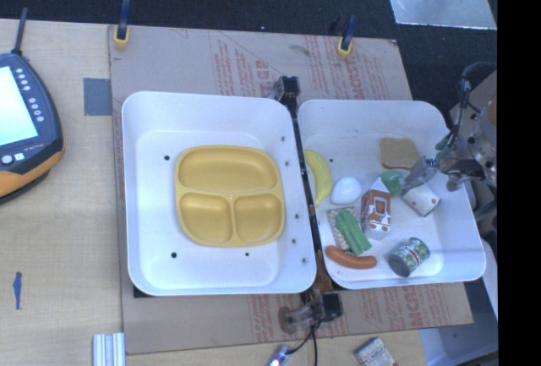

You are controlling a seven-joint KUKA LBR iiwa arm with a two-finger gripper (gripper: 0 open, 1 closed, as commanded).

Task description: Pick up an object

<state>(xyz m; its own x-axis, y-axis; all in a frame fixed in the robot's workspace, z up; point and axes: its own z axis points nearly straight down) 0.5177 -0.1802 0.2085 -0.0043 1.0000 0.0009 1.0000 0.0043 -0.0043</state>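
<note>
Tray (228, 195), yellow, three compartments, sits in your left bin (139, 187), well left of the claw (420, 176). Right bin (452, 263) holds the rest: banana (319, 174) and white egg (345, 190) left of the claw; green pods (351, 231), sausage (350, 259) and carton (376, 212) below-left; bread slice (398, 152) just above-left; can (409, 256) below; white cup (421, 201) just beneath. Claw hangs over the bin's right part beside a small green piece (391, 182); you cannot tell whether it is apart or together.

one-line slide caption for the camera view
Tool low over toy food in the right bin; yellow tray in the left.
</note>
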